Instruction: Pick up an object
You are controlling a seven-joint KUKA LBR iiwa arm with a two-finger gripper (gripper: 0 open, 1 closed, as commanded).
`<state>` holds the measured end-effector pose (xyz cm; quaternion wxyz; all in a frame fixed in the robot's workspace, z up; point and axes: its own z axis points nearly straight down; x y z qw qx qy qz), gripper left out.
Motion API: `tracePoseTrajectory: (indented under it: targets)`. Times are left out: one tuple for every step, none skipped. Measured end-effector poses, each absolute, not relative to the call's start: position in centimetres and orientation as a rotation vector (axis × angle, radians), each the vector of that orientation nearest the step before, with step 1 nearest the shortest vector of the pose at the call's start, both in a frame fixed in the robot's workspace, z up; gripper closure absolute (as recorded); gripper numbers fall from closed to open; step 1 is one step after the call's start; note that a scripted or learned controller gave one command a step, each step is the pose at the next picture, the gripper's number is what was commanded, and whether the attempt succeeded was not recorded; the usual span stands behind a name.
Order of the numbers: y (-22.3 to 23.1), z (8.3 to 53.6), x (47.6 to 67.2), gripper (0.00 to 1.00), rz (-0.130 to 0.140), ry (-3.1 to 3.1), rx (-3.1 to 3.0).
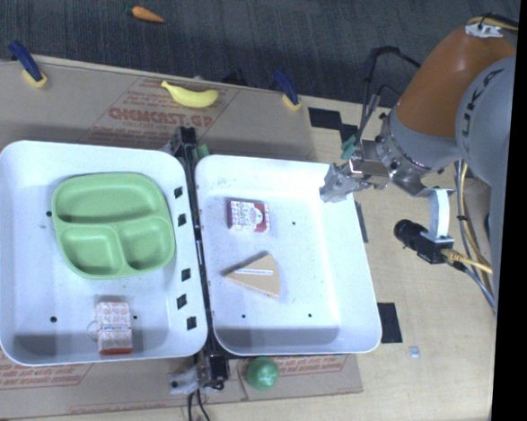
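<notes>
we start at the left bin (10, 232). it carries a green divided tray (112, 222) in its upper half and a small wrapped packet (113, 325) near its front edge. both lie well apart from the arm, on the far side of the divider, and we judge them poor candidates for this reach.

moving right, the right bin (357, 293) holds two things. a small red-and-white packet (247, 216) lies in the upper middle of the floor, roughly square, with no strong long axis. below it and slightly to the right, a tan wedge (257, 277) lies flat, its long edge running from lower left to upper right.

further right, the gripper (337, 185) hangs over the upper right corner of the right bin, at the rim. nothing is seen between its fingers; whether they stand open or closed we cannot tell at this size.

the relation that governs the coming move: both candidates lie to the camera's left of the gripper and lower in the frame. the red-and-white packet is the nearer, almost level with the gripper; the wedge lies further towards the front. we judge the packet the shorter reach. the wedge would call for the jaws to be turned across its slanted edge.

outside the bins we note a banana (191, 93) on the cardboard behind and a green ball (262, 372) at the front.
</notes>
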<state>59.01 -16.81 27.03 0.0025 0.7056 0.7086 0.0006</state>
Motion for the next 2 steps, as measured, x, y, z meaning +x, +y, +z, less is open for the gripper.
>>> tracePoseTrajectory:
  targets:
    - [-7.58, 19.03, 61.03, 1.0, -0.005, 2.234, 2.216]
    - [-7.73, 19.14, 61.06, 0.0, -0.004, 2.23, 2.216]
